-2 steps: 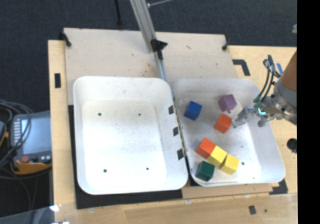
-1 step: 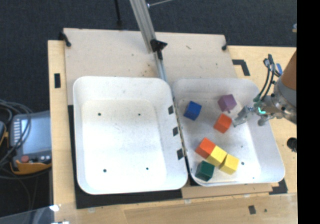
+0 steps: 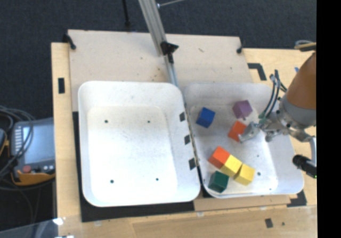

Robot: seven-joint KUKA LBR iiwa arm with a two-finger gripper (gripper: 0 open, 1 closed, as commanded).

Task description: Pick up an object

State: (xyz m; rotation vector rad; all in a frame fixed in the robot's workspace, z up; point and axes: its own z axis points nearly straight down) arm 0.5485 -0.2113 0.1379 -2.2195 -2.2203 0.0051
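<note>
Right bin [image 3: 266,181] holds all the blocks; left bin [image 3: 96,98] sits just beside it on the tabletop [image 3: 213,50], rims touching down the middle.

Arm comes in from the right w/ its orange band [image 3: 305,85] above the grey wrist. Gripper [image 3: 249,131] is down inside the right bin, its light-grey tip right against the orange-red block [image 3: 236,130] (touching or nearly so, on the block's right side). Can't tell whether the fingers are open or closed: they blur into one pale shape, and no block is visibly between them.

Other blocks in the right bin:
- purple block [image 3: 242,108], just above the orange-red one, near the gripper
- blue block [image 3: 205,117], to the left, apart from the rest
- orange block [image 3: 219,156], yellow block [image 3: 232,165] and a second yellow block [image 3: 244,174] in a slanted row, touching one another
- green block [image 3: 218,181], just below the orange one, near the bin's front-left corner

A slanted aluminium rail [image 3: 149,8] rises from behind the bins.
</note>
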